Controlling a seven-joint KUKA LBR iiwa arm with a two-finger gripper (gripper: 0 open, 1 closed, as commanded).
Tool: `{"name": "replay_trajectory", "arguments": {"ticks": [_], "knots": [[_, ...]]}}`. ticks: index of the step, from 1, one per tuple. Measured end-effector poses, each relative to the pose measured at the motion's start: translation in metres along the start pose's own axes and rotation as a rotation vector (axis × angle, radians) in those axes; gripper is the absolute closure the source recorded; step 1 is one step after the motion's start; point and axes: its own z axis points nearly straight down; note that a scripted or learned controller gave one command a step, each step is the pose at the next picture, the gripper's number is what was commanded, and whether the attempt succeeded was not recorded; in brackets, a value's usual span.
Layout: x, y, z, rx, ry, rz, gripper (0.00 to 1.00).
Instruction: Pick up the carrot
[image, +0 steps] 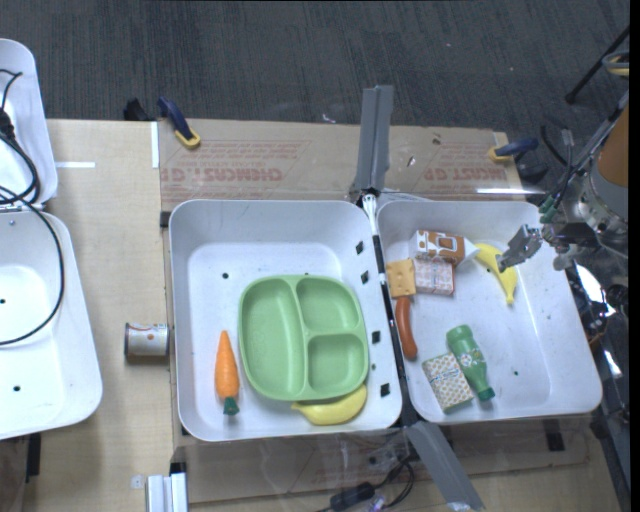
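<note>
- Evidently the carrot is lying just left of the green divided plate, stem end toward the near bin wall.
- It is looking like light, stiff, smooth plastic, so it is likely calling for a pinch across its thick orange middle.
- Well right of the plate, the gripper is hovering near a banana, grasping nothing; whether it is released or clenched, I cannot tell.

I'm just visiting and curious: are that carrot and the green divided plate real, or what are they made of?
The carrot looks like a plastic toy: even orange, smooth, with a molded green stub. The green plate also seems plastic, matte and one pale shade throughout, with rounded molded dividers. The bin under both looks like thin, slightly glossy white plastic. That's judged from appearance alone.
</note>
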Motion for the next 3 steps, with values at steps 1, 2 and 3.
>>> {"name": "replay_trajectory", "arguments": {"ticks": [1,2,3], "knots": [[-0.046,0.0074,-0.0106,-0.004,-0.002,-0.15,0.0],[-0.046,0.0075,-0.0106,-0.004,-0.001,-0.15,0.0],[-0.046,0.0075,-0.0106,-0.004,-0.001,-0.15,0.0]]}}
